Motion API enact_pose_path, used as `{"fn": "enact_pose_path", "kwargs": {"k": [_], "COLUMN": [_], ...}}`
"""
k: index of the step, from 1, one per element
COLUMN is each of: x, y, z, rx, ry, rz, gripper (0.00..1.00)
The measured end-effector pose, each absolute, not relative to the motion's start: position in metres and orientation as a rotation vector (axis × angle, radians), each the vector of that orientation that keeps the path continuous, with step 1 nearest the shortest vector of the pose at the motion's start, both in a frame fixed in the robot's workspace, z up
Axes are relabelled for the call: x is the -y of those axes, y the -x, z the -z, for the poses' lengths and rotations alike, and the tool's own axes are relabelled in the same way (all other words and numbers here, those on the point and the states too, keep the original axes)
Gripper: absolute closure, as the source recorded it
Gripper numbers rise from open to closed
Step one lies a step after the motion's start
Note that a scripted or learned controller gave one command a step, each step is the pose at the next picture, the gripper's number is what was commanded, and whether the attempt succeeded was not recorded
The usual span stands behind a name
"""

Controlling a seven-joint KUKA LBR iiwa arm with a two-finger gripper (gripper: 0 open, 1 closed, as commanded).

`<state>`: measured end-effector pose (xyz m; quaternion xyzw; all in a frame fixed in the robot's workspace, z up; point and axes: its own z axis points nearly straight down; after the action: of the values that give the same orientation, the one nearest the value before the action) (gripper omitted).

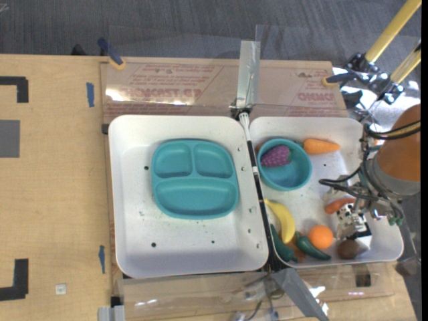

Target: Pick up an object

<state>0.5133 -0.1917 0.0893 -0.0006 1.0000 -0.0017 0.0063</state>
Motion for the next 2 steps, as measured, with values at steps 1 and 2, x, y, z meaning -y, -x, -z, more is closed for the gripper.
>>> {"fn": "enact_pose_path", "kwargs": {"k": [1,2], "x": [0.173,0.145], "y": [-0.583,-0.612], "z": [-0.089,-0.089], "rx": [-3.104,-3.081], "ry": [-0.386,-0.582], "rz": [0.0,0.021], "gripper": [0.0,0.0]}}
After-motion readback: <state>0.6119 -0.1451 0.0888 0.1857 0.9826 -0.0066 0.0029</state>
